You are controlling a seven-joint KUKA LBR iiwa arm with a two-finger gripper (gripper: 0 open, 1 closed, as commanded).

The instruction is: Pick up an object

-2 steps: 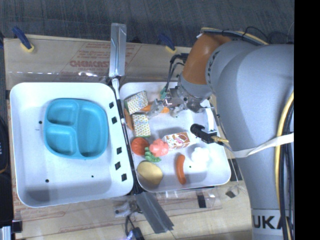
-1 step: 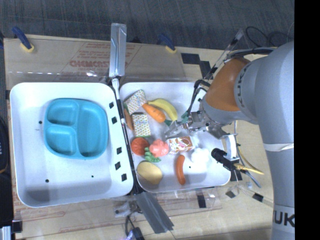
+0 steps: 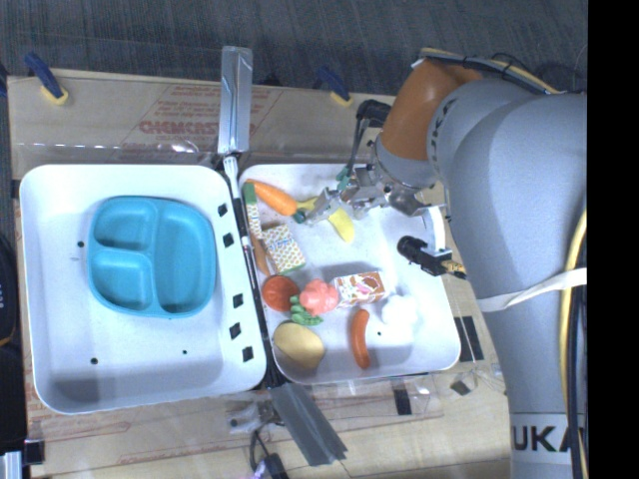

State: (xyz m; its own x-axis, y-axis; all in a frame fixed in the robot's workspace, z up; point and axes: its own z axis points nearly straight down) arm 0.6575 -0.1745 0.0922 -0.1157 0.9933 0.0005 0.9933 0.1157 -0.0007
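Camera view's got your gripper (image 3: 334, 205) low in the right bin (image 3: 439, 342), fingers closed on a small yellow piece (image 3: 342, 226) beside the carrot (image 3: 274, 198). Left bin (image 3: 50, 367) has the blue tray (image 3: 153, 254).

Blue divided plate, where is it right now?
The blue divided plate lies in the left bin, toward its upper middle, apart from the toy food in the right bin.

Glossy smooth white plastic bins (image 3: 40, 267), a glossy blue plastic tray (image 3: 153, 254), matt brown wooden bench (image 3: 120, 108).
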